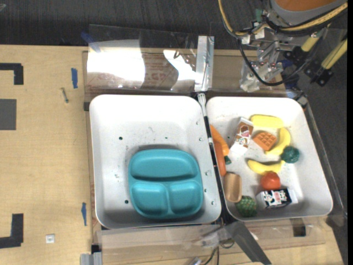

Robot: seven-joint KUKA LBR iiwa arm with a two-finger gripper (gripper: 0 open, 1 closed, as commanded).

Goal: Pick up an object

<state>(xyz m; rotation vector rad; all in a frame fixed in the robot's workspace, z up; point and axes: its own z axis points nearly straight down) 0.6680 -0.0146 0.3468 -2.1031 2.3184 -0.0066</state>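
Note:
My gripper [268, 64] hangs high beyond the back rim of the right bin [315, 164], with cables around it and nothing seen in it. The right bin holds several toy foods: a yellow banana [282, 138], an orange waffle [265, 141], a small white and red carton [242, 133], an orange carrot [220, 148] along the left wall, a green broccoli piece [291, 155], a red tomato [270, 179], a tan cylinder [233, 186], a dark green fruit [247, 206] and a black and white carton [276, 197].
In the left bin [110, 126] a teal divided plate [165, 183] lies towards the front. A clear plastic panel [143, 65] and a metal post [204, 65] stand behind the bins. Brown bench surface [38, 148] stretches to the left.

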